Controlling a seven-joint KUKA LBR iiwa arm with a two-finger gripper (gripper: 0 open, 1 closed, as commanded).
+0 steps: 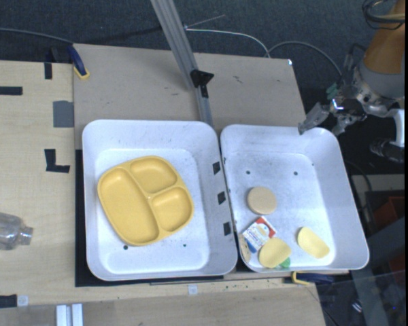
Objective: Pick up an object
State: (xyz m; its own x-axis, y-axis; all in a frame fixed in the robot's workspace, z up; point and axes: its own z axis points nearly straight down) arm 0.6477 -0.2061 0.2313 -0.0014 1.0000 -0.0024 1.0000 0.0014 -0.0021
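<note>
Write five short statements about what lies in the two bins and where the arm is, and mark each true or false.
1. The yellow divided plate lies in the left bin. True.
2. The round tan disc sits in the left bin. False: it lies in the right bin, apart from the other items.
3. The gripper hangs at the right bin's far right corner, holding nothing that can be seen. True.
4. The small red and white packet lies near the right bin's front left corner. True.
5. The clear bottle lies inside the right bin. False: it lies on the bench, left of both bins.
</note>
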